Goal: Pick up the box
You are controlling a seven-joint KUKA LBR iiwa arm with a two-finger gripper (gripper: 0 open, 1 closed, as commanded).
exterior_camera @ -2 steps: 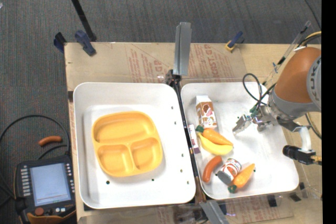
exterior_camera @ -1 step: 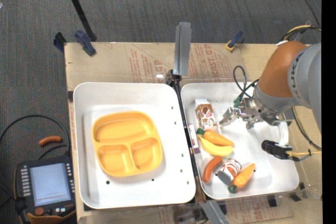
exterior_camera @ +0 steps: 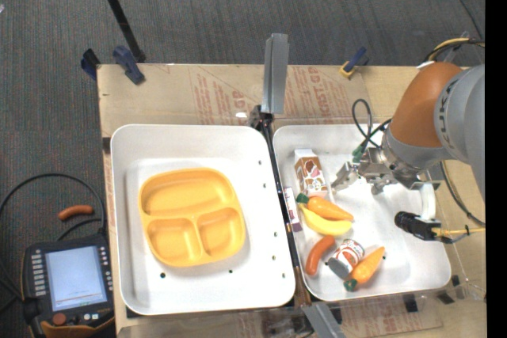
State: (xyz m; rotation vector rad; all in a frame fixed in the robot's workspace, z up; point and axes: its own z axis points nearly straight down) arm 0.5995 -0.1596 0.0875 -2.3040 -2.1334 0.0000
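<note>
A yellow divided tray (exterior_camera: 192,215) lay alone in the left bin (exterior_camera: 127,146). Right of centre, the box (exterior_camera: 310,172) stood near the right bin's (exterior_camera: 428,281) left wall, with a banana (exterior_camera: 326,216) touching its lower end. The gripper (exterior_camera: 348,175) hovered just right of the box with fingers spread, holding nothing; bare floor between them likely allowed a sideways approach.
</note>
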